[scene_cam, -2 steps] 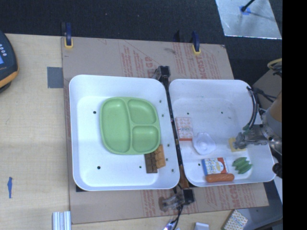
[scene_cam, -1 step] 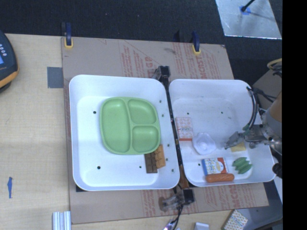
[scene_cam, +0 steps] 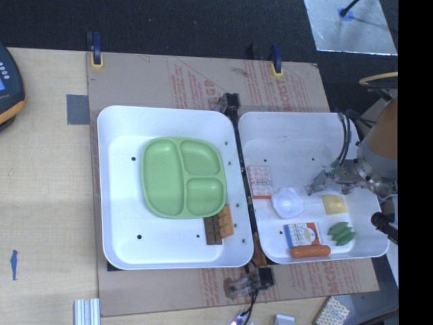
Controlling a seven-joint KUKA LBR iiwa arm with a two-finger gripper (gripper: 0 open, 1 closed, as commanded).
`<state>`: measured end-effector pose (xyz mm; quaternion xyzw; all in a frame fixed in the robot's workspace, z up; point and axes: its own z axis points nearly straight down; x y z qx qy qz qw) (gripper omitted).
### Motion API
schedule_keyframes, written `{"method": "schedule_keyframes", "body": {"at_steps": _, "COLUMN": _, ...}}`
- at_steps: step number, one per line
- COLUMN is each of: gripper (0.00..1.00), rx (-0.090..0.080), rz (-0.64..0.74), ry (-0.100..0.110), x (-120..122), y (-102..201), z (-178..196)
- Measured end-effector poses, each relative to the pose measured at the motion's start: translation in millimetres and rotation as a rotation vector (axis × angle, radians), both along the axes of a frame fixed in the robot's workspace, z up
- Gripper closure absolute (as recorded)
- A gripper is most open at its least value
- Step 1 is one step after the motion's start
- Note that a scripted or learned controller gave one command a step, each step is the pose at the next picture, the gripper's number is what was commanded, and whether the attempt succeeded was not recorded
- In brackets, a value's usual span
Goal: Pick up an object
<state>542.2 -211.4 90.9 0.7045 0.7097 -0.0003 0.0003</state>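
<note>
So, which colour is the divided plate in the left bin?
Light green; the three-compartment plastic plate shows clearly in the camera view.

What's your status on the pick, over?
Gripper over right bin, nothing seen between its tips. Yellow block just below it, not lifted. White cup and green pepper close by.

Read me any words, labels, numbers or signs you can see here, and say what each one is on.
Nothing here can be read for certain.
Cardboard sheet: red printed lettering, too blurred to read.
Small white card: red print, too small.
Small box: blue and orange label, unreadable.
Yellow device: buttons and screen, no legible marks.
</note>
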Motion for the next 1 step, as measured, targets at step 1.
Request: {"method": "schedule_keyframes", "body": {"at_steps": 1, "gripper": 0.00, "rx": 0.000, "rz": -0.001, "ry": -0.004, "x": 69.3, "y": 0.2, "z": 4.1}}
